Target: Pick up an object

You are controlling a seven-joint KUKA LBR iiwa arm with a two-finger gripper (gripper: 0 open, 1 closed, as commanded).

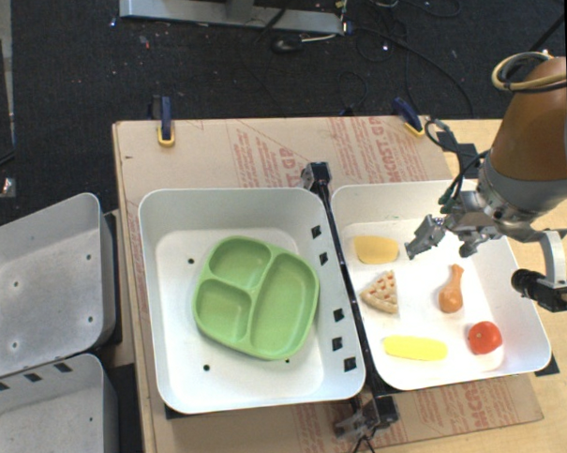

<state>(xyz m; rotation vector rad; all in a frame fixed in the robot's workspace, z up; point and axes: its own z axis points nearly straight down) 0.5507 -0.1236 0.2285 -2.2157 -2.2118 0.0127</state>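
The right bin (510, 258) holds several toy foods: a yellow-orange lump (376, 250), a pizza slice (381, 293), an orange drumstick (450, 290), a red tomato (484, 337) and a flat yellow piece (415, 348). My gripper (446, 243) hangs over the bin's upper middle, just above the drumstick and right of the yellow-orange lump. Its fingers are spread open with nothing between them.
The left bin (171, 226) holds a green divided plate (257, 296). A black divider (340, 284) runs between the bins. White trays (42, 278) lie off the bench at left. Clamps (165, 123) sit on the far edge of the bench.
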